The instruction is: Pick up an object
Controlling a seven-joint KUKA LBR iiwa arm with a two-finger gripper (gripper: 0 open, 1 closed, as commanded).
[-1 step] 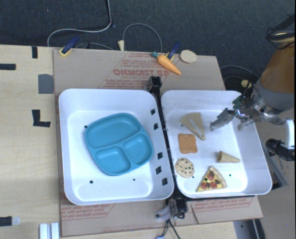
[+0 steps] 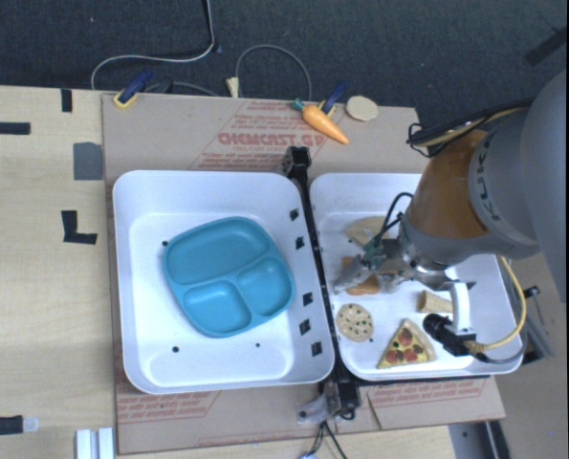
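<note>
My gripper (image 2: 364, 268) is down in the right bin (image 2: 485, 361), at its left middle, and the grey wrist with the orange band covers much of it. Directly under the gripper lies a small orange-brown piece (image 2: 366, 286), partly hidden. A tan bread-like piece (image 2: 364, 229) sits just behind the gripper. In front of it are a chocolate-chip cookie (image 2: 355, 322) and a pizza slice (image 2: 405, 344). A small beige wedge (image 2: 433, 301) rests to the gripper's right, beside the arm.
The left bin (image 2: 141, 208) holds a blue divided plate (image 2: 229, 275). Behind the bins, on the cardboard, lie a toy carrot (image 2: 324, 122) and a round beige disc (image 2: 362, 109). A black clip strip (image 2: 303, 247) runs between the bins. Cables trail at the back.
</note>
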